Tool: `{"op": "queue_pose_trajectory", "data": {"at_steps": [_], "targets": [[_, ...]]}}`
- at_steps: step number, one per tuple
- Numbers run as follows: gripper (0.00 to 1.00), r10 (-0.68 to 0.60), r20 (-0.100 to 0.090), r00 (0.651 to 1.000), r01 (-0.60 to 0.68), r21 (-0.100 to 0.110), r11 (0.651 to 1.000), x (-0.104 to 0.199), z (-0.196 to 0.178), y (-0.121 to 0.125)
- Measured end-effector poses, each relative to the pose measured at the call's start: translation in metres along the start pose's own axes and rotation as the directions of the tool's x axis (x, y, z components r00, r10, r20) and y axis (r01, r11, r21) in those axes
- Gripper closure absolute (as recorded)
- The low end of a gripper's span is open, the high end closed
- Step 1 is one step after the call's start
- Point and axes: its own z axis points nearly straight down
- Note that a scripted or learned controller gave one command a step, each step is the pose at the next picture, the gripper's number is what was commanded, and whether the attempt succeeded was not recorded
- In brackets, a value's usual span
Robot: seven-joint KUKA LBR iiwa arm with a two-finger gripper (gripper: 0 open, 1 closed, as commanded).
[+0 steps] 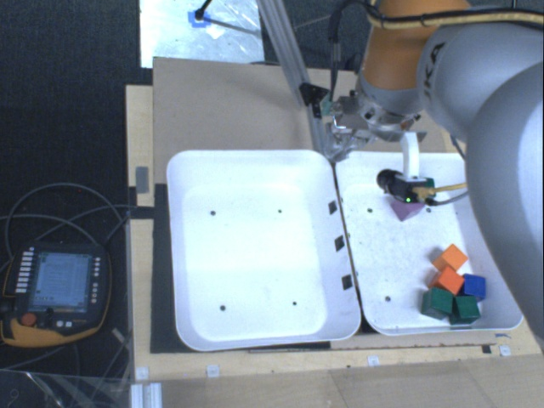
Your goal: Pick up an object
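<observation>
Huddling in the near right corner of the right bin (501, 323) are most of the candidates: an orange block (453, 256) touching an orange-red block (448, 280), a blue block (473, 286) just beside them, and green blocks (443, 302) nearest the rim. Farther in, a purple piece (406, 211) lies alone on the bin floor, well apart from that cluster. The left bin (255, 340) sits alongside on the desk. At the far end, the gripper (342, 141) hangs over the far rim where the two bins meet. Whether it is open or closed cannot be told from this angle, and no object shows in its grasp. I judge this to be the approach step, with nothing picked yet. The next move calls for shifting toward the purple piece, the closest and least crowded target, then descending squarely over it before closing.
</observation>
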Motion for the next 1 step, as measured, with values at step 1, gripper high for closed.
{"op": "queue_pose_trajectory", "data": {"at_steps": [1], "targets": [[1.00,0.000,-0.001,1.000,0.000,0.001,1.000,0.0563,-0.0013,0.0197]]}}
